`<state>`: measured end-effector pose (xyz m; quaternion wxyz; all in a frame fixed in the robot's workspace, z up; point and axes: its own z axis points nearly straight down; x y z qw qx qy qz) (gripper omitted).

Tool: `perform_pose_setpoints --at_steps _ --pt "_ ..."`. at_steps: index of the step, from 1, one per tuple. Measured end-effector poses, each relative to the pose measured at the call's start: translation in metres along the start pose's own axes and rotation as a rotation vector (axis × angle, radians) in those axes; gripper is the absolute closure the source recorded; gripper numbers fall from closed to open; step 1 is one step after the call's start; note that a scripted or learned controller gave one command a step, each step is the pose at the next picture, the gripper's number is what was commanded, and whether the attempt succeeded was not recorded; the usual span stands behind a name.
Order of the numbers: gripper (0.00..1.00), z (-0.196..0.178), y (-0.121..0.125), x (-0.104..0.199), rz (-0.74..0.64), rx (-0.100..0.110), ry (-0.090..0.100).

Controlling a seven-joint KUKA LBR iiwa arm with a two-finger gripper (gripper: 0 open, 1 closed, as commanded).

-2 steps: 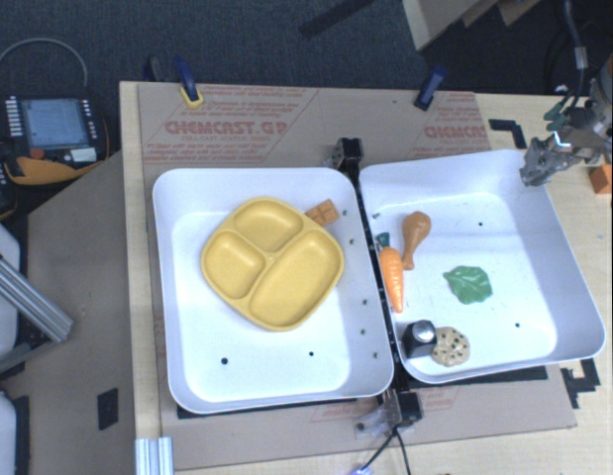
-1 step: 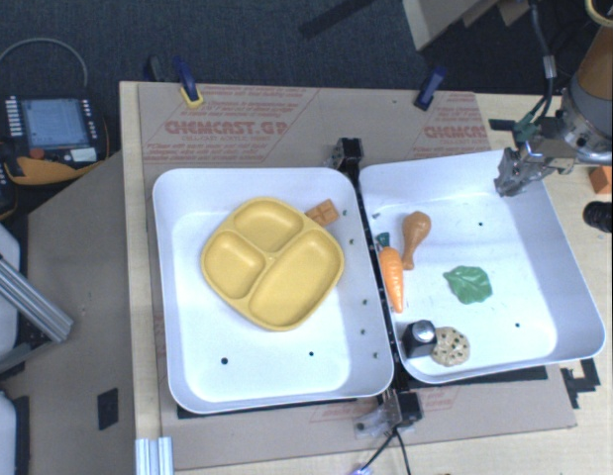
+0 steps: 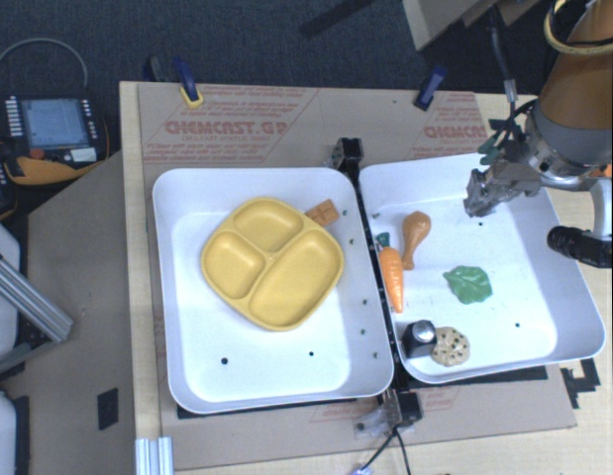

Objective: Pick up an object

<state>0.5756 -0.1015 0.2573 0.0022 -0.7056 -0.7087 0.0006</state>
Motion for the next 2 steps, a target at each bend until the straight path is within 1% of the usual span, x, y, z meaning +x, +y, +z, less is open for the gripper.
perform_pose_setpoints --at_steps 1,2 --pt "1.0 0.008 -0.009 0.041 0.0 0.0 -0.001" --pt "1.0 0.006 -0.029 0.091 0.0 -0.001 -0.001"
